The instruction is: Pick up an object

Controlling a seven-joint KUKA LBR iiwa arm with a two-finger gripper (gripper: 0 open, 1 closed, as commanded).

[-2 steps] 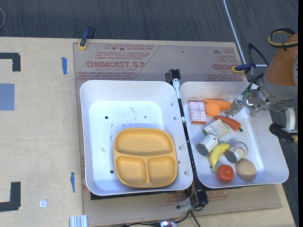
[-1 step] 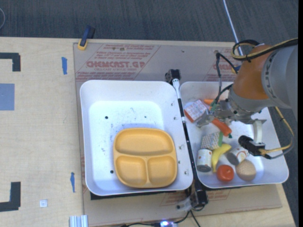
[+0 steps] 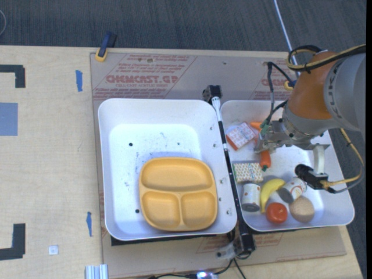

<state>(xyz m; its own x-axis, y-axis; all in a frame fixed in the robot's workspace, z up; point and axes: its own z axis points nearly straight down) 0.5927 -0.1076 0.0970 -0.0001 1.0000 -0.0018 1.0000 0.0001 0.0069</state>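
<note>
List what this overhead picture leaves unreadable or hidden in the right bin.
- Gripper: the wrist above covers its fingers, so open or shut cannot be told.
- Carrot: the upper end runs under the gripper; contact is unclear.
- Small can: label too small to read.
- Patterned packet: print too small to read.
- Right bin: the arm hides part of its floor and far wall.

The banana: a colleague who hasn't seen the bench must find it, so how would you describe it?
Look at the right-hand white bin, the one the arm reaches into, and go to its near end. The banana lies there between a small can and a tomato; it is the only curved yellow thing in that bin.
</note>
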